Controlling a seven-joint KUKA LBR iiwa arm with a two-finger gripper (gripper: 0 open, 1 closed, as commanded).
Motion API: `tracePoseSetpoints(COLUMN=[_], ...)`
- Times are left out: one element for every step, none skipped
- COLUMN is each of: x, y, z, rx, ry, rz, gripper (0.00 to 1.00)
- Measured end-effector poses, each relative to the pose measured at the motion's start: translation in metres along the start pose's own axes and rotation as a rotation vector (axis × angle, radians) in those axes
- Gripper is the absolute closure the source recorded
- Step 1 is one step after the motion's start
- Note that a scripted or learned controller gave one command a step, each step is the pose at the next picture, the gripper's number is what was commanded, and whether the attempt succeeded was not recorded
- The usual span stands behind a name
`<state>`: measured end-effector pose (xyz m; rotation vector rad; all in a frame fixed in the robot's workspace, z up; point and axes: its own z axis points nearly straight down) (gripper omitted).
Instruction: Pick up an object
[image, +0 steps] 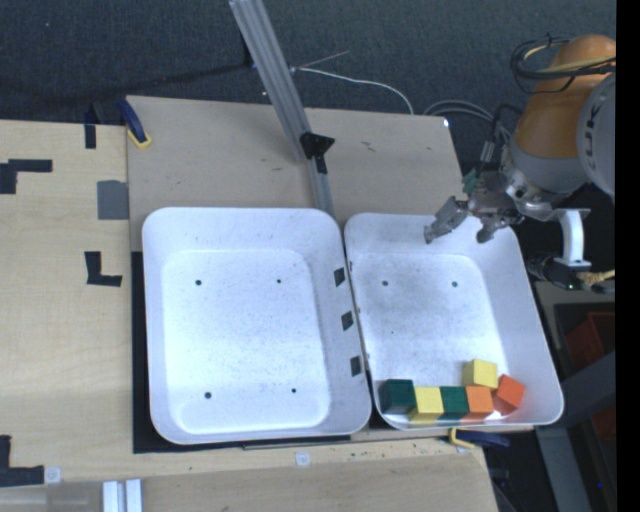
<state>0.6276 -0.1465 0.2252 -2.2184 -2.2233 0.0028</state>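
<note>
The arm (575, 110) was grey, rounded and bulky, with a broad orange band near the top. Black cables looped over that band. Its end effector (462, 227) was dark grey metal with two short fingers.

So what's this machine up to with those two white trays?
A grey and orange robot arm reaches in from the right, its gripper open over the far edge of the right bin and holding nothing. It is meant to pick something up. The candidates are small coloured blocks, green, yellow and orange, bunched in that bin's near corner, well away from the gripper. The left bin sits alongside.
</note>
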Motion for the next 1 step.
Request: tracePoseSetpoints(x=[-0.0314], y=[-0.0720], z=[-0.0237], rx=[-0.001], ry=[-0.001], rz=[0.006], gripper=[0.00])
